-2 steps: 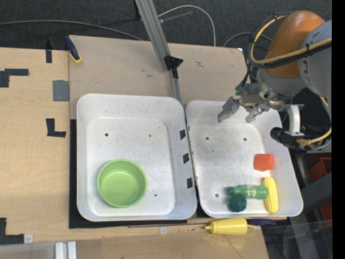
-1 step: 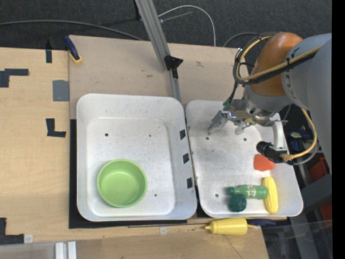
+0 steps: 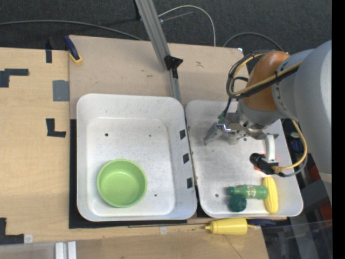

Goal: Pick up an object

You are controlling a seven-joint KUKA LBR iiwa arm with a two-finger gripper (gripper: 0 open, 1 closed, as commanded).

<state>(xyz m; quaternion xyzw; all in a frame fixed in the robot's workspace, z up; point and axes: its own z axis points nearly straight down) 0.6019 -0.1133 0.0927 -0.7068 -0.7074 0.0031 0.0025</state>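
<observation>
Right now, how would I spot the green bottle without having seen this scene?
Find the right-hand white bin, under the arm. Along its near edge lies a clear green bottle on its side, between a dark green lump and a yellow piece; it alone is see-through.

A light wooden worktop (image 3: 32,139) is observed, marked with dark tape pieces (image 3: 52,127) along its left portion. Dark carpeted floor (image 3: 64,7) lies beyond its far edge, crossed by thin cables (image 3: 194,9). A slanted metal pole (image 3: 153,26) is mounted there. Lighting is even.
</observation>
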